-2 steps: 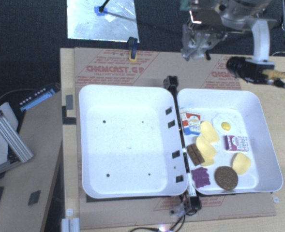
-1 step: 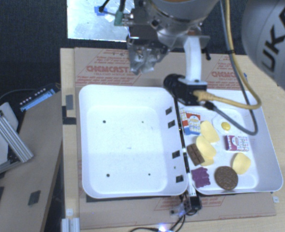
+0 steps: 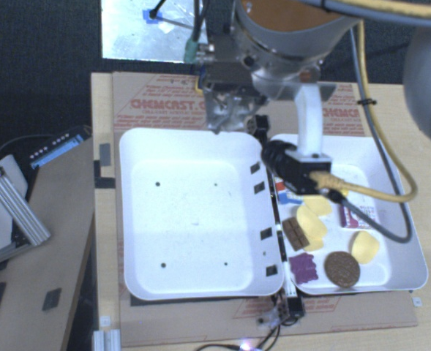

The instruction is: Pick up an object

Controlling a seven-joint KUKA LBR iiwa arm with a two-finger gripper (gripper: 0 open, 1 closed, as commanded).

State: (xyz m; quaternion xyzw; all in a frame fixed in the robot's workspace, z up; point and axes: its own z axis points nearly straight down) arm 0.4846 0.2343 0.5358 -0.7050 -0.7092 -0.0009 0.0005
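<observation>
Where arm crosses right bin — gripper blurred, grip state unclear — objects partly hidden.

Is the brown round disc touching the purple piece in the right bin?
Apart. The camera view shows a strip of white bin floor between the brown round disc and the purple piece.

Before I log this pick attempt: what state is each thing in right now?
Gripper: above the left bin's back rim; grip unclear.
Left bin: nothing in it.
Right bin: holds all the items.
Brown disc: lying flat.
Purple piece: lying flat, by the divider.
Yellow pieces: lying loose.
</observation>
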